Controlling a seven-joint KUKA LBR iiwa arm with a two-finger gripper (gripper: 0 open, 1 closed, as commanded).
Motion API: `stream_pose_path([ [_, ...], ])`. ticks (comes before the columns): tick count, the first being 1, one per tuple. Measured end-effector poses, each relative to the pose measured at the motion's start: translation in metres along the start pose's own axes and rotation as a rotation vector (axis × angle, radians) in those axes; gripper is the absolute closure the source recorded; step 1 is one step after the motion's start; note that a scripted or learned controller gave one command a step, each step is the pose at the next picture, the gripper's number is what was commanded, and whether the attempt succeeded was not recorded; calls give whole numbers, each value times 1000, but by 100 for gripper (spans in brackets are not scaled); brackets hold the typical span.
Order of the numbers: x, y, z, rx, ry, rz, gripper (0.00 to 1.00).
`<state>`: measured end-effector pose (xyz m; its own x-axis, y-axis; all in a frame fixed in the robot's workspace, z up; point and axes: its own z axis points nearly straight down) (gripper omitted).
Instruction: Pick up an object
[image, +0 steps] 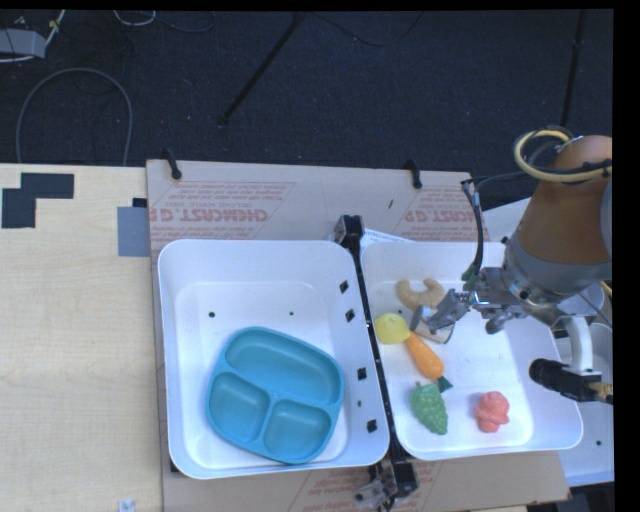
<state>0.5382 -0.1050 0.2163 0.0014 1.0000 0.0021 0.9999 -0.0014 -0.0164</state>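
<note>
In the right bin (545, 425) lie several toy foods: a tan curved piece (418, 292), a yellow lemon (391, 327), an orange carrot (424, 357), a green bunch of grapes (430, 408) and a pink piece (491, 410). My gripper (437, 322) hangs low over the bin's upper middle, between the tan piece and the carrot, just right of the lemon. Its fingers look slightly parted with nothing clearly between them.
The left bin (190, 270) holds a blue divided plate (274, 394). A black divider (362, 340) runs between the two bins. The arm's orange and grey wrist (565, 230) stands over the right bin's far right side.
</note>
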Motion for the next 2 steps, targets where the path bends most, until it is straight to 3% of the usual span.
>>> stream_pose_path([
  [1,0,2,-7,-12,-1,-2,0],
  [2,0,0,56,-9,0,-2,0],
])
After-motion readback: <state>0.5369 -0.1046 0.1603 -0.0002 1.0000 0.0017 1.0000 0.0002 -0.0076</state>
